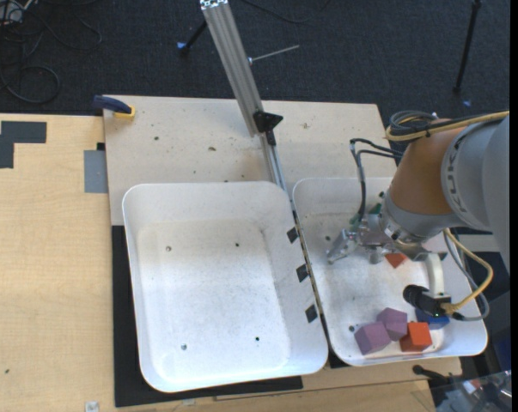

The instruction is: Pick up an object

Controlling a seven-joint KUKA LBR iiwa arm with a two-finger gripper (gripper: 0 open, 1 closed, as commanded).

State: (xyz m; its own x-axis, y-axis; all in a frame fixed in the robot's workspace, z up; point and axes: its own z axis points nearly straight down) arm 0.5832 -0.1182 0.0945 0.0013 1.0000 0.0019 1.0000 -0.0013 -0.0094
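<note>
Arm over right bin, nothing picked yet.
Two-finger metal gripper [340,245] hangs mid-bin, fingers apart, holding nothing; purple foam blocks [380,330] and orange cube [417,336] lie toward the bin's near corner, right of gripper, well apart.

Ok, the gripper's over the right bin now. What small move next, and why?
Probably shift the gripper toward the bin's near corner. It hangs over bare floor of the right bin, while the purple blocks and orange block are clustered there. Another orange piece sits beside the wrist, partly hidden.
</note>
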